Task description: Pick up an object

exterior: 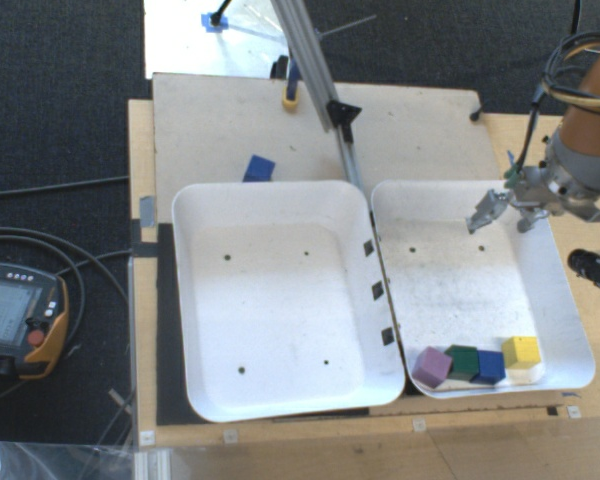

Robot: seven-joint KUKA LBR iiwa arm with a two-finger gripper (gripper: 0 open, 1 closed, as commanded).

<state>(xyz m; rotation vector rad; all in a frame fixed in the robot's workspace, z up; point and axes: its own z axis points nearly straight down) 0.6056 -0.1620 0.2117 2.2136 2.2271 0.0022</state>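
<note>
Along the near edge of the right bin (pixel 460 268) lies a row of small blocks: a purple block (pixel 432 365), a green block (pixel 463 359), a blue block (pixel 490 367) and a yellow block (pixel 521 351). My gripper (pixel 506 215) hangs over the far right part of that bin, well away from the blocks. Its two fingers (pixel 483 214) are spread apart and open, with nothing between them. The orange band of the arm (pixel 588 133) is at the right edge.
The left bin (pixel 280 268) sits beside the right one, with black clips along their shared wall. Another blue block (pixel 259 169) lies on the bench behind the left bin. A slanted metal pole (pixel 310 53) crosses the far bench. A teach pendant (pixel 15 318) lies far left.
</note>
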